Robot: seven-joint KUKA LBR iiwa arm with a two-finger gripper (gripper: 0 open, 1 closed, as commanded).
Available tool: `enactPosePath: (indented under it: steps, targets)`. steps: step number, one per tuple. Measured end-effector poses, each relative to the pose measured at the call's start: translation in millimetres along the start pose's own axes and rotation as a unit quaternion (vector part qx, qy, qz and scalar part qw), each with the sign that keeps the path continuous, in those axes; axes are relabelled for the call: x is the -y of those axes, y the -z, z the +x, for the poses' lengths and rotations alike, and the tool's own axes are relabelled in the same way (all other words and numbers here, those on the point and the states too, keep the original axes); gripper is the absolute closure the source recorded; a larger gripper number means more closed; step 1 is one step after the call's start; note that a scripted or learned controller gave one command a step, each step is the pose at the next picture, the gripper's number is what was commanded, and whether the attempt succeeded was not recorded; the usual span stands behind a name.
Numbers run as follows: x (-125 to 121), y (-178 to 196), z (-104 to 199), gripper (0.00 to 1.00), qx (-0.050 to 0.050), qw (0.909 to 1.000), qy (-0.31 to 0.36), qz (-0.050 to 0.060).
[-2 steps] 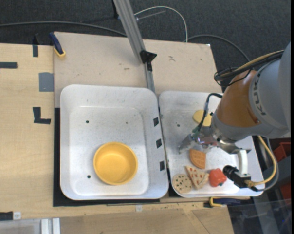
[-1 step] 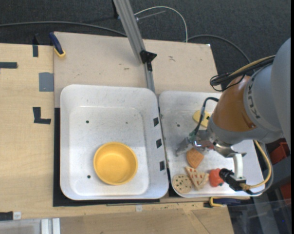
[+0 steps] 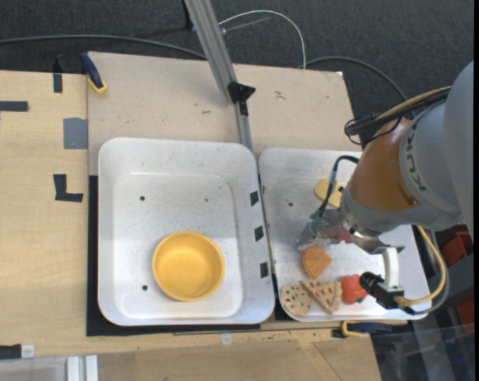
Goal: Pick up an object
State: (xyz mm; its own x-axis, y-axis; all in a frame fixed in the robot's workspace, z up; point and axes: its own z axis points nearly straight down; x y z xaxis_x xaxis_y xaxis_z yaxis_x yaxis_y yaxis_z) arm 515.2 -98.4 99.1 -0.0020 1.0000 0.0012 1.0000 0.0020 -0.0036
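My gripper [image 3: 320,235] hangs low over the middle of the right bin [image 3: 287,182], reaching in from the right under the orange band of the arm. Just below it lies an orange square waffle-like piece [image 3: 316,261], close to the gripper's tip. A small yellow object [image 3: 327,189] lies just above the gripper, partly hidden by the wrist. Along the bin's front edge sit a round tan cracker [image 3: 294,298], a triangular tan wedge [image 3: 325,294] and a small red object [image 3: 351,290].
The left bin [image 3: 128,165] holds a yellow bowl [image 3: 188,265] near its front. A grey metal post [image 3: 216,42] slants in from the top to the divide between the bins. Black cable loops near the arm's wrist at the right bin's front right corner.
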Motion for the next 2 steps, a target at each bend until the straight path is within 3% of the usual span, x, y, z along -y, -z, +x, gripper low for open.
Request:
enactPosePath:
  steps: [2]
  targets:
    - [-7.7,107.2,-3.4,1.00,0.001,1.0000,0.000,-0.003]
